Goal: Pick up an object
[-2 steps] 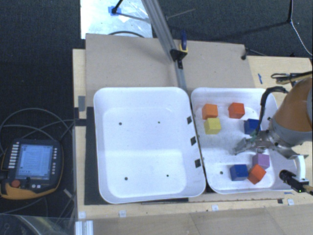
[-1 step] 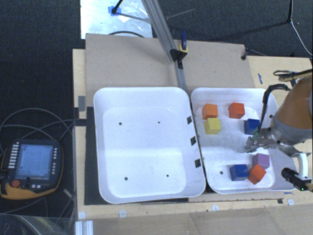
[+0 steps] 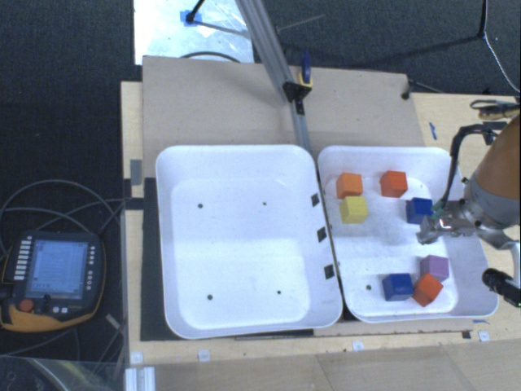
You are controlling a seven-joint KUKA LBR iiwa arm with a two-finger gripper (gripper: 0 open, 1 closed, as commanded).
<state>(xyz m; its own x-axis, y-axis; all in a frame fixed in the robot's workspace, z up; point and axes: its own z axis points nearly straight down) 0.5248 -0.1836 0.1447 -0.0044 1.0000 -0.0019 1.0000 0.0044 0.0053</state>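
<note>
Robot gripper [image 3: 430, 230] hangs over right bin [image 3: 383, 300], just below a blue cube [image 3: 419, 209], above purple cube [image 3: 435, 265]. Finger state: can't tell.

Even bright overhead light, white bins [image 3: 244, 157] near-overexposed, slight softness.

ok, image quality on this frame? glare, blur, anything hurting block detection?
Camera view: soft overall, block edges fuzzy. Left bin and right bin read bright white, nearly blown out, with faint shadows by the walls. A glare patch on the floor at the top. The gripper is blurry and blends into the bin near the blue block.
</note>
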